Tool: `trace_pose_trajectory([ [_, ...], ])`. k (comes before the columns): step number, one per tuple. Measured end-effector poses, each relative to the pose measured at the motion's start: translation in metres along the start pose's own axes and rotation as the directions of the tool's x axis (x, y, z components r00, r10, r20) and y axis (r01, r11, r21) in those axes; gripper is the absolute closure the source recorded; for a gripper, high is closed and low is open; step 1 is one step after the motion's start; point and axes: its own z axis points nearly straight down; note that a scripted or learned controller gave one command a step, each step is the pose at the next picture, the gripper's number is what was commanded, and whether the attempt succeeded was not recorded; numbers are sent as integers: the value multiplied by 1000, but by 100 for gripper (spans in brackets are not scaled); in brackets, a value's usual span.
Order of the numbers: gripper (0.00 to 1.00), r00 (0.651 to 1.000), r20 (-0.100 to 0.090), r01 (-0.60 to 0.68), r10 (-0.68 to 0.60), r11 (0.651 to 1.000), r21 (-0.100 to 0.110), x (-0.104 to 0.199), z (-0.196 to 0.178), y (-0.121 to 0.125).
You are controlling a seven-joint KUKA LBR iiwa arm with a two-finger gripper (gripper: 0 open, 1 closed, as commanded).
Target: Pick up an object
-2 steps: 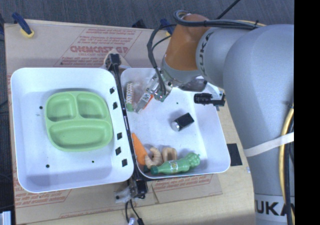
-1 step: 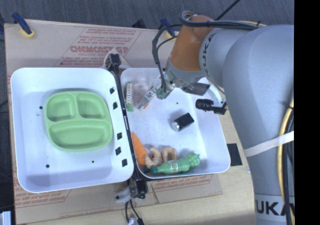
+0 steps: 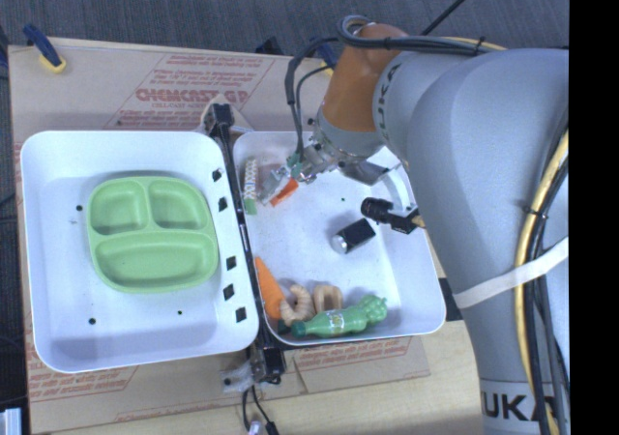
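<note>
My gripper (image 3: 302, 168) reaches down into the far left part of the right bin (image 3: 411, 303). Just below its tip lies a small orange piece (image 3: 282, 194), touching or nearly touching it. To the left of that, a pale and green packet (image 3: 250, 183) rests against the bin's left wall. Along the bin's near side lie an orange carrot (image 3: 268, 288), a tan pretzel-like piece (image 3: 311, 301) and a green bottle (image 3: 340, 319). Nothing visibly sits between the gripper's tips.
The left bin (image 3: 39, 259) holds a green divided plate (image 3: 151, 232). The arm's grey body (image 3: 484, 172) covers the right bin's right side. Cardboard (image 3: 193, 85) lies under both bins.
</note>
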Motion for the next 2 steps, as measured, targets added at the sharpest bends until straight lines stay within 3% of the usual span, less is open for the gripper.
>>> trace_pose_trajectory([
  [1,100,1000,0,6,-6,1000,-4,1,-11,2],
  [2,100,995,-1,95,-95,995,-5,56,-101,-60],
])
